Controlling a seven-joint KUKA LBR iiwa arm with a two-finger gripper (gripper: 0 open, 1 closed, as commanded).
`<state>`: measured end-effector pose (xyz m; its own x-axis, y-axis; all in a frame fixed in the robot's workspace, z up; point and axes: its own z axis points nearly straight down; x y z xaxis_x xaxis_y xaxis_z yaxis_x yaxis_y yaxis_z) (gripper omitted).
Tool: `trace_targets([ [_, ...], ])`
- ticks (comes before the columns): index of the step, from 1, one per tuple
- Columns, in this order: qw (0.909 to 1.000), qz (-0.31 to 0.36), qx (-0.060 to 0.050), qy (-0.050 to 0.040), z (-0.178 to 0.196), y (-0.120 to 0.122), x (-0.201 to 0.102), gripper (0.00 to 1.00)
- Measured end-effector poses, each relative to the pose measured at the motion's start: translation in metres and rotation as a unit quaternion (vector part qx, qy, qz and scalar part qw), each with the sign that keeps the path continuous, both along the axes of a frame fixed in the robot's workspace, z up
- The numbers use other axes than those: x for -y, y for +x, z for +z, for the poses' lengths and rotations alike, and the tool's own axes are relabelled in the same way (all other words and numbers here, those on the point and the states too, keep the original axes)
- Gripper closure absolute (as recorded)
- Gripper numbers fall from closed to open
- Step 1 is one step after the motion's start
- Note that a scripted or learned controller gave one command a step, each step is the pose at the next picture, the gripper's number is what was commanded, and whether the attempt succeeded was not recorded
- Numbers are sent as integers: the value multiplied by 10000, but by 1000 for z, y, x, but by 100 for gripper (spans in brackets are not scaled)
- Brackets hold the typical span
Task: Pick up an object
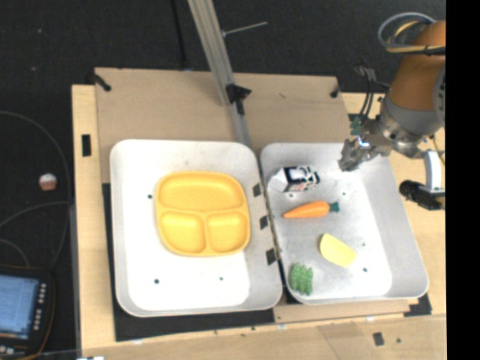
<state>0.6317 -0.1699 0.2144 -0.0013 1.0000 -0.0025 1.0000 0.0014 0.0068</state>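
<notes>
The right bin [390, 223] holds a black-and-white toy [298, 177] at its upper left, an orange carrot [307, 210] in the middle, a yellow wedge [337, 250] lower down and a green broccoli piece [301, 277] at the bottom left. My gripper [351, 156] hangs over the bin's upper right area, to the right of the black-and-white toy and apart from it. Nothing shows between its tips.
A yellow three-compartment tray [202, 212] lies in the left bin [135, 276]. A slanted metal pole [216, 55] rises from the bench behind the bins. Black clips [266, 220] sit along the seam between the two bins.
</notes>
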Motion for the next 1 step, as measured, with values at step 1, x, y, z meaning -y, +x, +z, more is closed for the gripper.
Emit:
trace_targets([
  [1, 10000, 13, -6, 4, 33, 1, 1, 100],
])
